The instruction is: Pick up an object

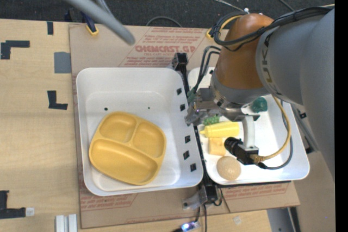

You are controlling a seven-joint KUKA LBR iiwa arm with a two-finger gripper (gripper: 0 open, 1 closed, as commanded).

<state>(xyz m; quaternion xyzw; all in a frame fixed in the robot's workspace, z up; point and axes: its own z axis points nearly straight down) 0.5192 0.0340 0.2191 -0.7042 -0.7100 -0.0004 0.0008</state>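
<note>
The arm (261,62) is low over the right bin (296,168), where a yellow block (220,130), a tan ball (229,168) and a teal piece (260,104) lie unlifted, so the pick looks undone; its grasping end is hidden.

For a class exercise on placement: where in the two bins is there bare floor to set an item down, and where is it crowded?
Left bin: bare floor along the far side behind the yellow plate, and a strip to the plate's right by the divider. Right bin: crowded, with the arm over it, a yellow block, a round ball and a teal item; a small bare patch lies near its right corner.
</note>
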